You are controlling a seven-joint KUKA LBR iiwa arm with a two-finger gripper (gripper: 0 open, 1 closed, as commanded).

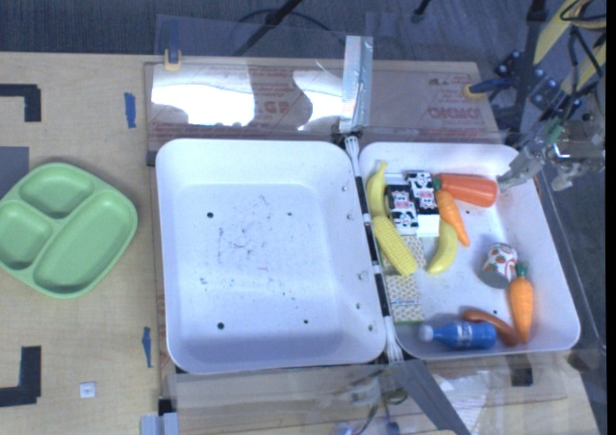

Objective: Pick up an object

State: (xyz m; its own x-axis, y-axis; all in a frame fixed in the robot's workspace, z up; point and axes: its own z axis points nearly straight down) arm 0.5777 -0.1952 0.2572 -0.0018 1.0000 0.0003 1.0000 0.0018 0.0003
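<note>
We saw the two-finger gripper [520, 169] at the right white bin's [556, 231] far right corner, its tip at the fat orange plastic carrot's [469, 190] end; we could not tell what state it was in.

In our judgement, closing so near the rim risked a glancing grip and a slip. Just beyond the carrot lay a black-and-white box [412, 204], two yellow bananas [445, 248] and a corn cob [394, 244]; nearer us, a blue bottle [460, 334].
</note>
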